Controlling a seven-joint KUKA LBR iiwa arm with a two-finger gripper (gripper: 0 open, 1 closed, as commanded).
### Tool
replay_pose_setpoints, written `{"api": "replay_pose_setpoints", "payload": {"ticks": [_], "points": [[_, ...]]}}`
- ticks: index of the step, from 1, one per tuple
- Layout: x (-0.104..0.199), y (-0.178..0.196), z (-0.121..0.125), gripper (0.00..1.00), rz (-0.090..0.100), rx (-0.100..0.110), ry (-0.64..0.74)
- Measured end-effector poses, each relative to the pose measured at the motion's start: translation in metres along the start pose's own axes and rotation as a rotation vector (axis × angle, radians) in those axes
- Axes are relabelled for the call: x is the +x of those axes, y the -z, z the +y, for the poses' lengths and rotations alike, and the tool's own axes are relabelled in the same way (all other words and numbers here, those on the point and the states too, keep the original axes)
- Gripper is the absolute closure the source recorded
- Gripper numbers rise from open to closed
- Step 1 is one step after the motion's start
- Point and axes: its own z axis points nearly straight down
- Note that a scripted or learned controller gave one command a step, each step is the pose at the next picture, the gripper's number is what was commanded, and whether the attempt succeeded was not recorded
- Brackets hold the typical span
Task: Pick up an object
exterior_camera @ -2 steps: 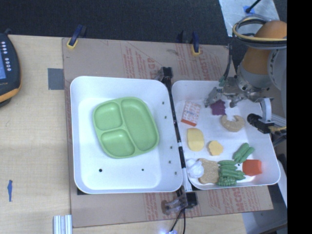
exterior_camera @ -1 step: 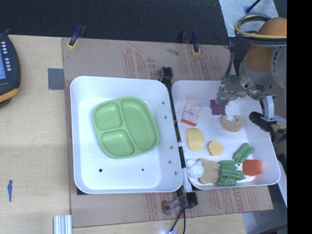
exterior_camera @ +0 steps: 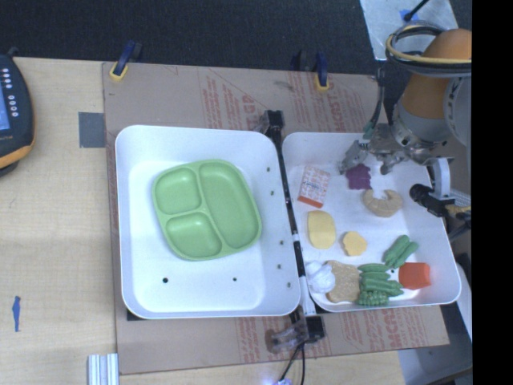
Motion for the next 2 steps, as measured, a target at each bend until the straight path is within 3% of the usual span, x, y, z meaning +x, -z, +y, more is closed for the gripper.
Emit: {"api": "replay_pose_setpoints", "payload": {"ticks": [1,2], "points": [[0.001,-0.022,0.000,0.00,0.002,-0.001,0.001],[0.000,-0.010,0.001,1.00,0.001,-0.001,0.001]]}}
